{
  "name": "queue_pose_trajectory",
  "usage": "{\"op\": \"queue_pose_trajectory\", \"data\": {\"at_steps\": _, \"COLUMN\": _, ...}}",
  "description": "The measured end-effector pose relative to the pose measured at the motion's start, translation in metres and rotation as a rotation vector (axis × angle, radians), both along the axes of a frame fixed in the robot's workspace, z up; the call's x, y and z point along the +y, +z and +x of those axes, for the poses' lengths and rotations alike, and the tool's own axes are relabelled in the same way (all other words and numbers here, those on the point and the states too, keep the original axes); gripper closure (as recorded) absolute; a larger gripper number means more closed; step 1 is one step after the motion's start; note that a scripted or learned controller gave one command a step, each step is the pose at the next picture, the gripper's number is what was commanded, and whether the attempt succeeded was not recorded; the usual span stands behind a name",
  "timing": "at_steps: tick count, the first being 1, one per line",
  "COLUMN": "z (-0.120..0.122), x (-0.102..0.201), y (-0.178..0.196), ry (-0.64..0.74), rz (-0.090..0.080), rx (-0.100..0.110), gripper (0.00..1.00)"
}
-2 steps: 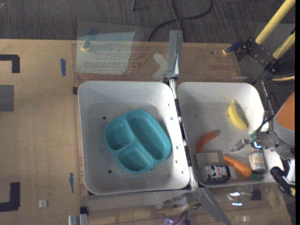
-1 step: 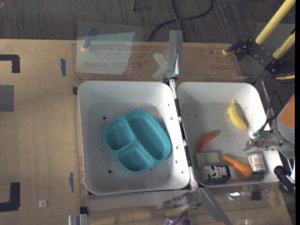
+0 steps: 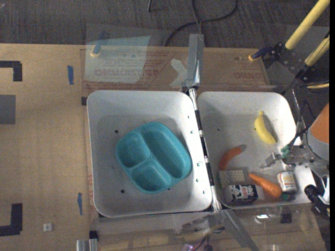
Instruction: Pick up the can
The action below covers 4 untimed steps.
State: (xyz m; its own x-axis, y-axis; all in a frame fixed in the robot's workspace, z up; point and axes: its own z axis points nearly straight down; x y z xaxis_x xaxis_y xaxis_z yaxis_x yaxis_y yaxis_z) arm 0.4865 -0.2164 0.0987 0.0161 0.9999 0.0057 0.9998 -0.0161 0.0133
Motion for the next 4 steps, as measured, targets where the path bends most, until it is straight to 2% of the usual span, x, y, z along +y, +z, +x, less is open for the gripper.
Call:
{"op": "queue_pose_trajectory", "data": {"at_steps": 1, "z": -0.002, "x": 0.002, "y": -0.009, "ry": 0.026, "rz": 0.003, "rx": 0.006, "gripper": 0.00}}
{"op": "queue_pose_trajectory", "data": {"at_steps": 2, "z": -0.001, "x": -0.003, "y": 0.000, "ry": 0.022, "rz": -0.009, "rx": 0.000, "gripper": 1.00}}
{"op": "queue_pose_trajectory", "data": {"at_steps": 3, "z": -0.005, "x": 0.009, "y": -0.010, "ry": -0.019, "rz": -0.011, "rx": 0.005, "gripper": 1.00}}
{"op": "queue_pose_trajectory", "data": {"at_steps": 4, "z": 0.104, "x": 0.005, "y": -0.010, "ry": 0.360, "rz": -0.014, "rx": 0.003, "gripper": 1.00}}
